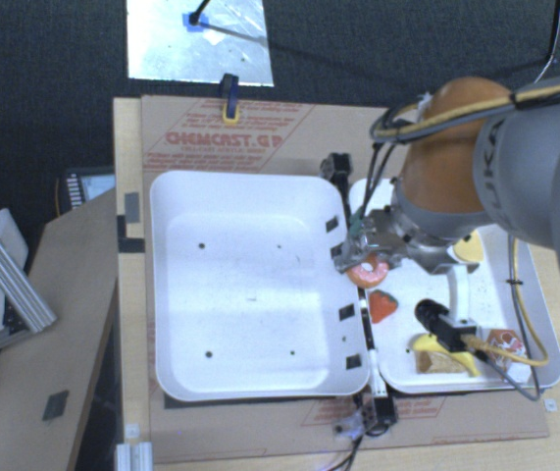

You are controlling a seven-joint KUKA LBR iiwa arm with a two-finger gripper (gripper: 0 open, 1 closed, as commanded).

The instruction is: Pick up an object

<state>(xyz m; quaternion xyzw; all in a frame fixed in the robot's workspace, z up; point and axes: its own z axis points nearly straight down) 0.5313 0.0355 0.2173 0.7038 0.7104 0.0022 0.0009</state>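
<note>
Right bin (539, 322) | pincer (358, 248) just above pink doughnut (369, 272), touching unclear

You see the arm (539, 165) as a thick, rounded grey cylinder with a smooth matte shell, and dark lettering runs along its side near the joint — too blurred to read. Next to it sits a bulbous orange band (451, 150), glossy enough to catch a highlight on top. Below the band a grey collar narrows toward the wrist, where your view gets a cluster of small dark and metallic parts — the hand (363, 248) — too fine to sort out. Black cables (456, 111) loop over the orange band and trail along the grey shell, with a yellow strand beside them. A thin yellow cable (518, 297) hangs down beneath the arm.
</note>
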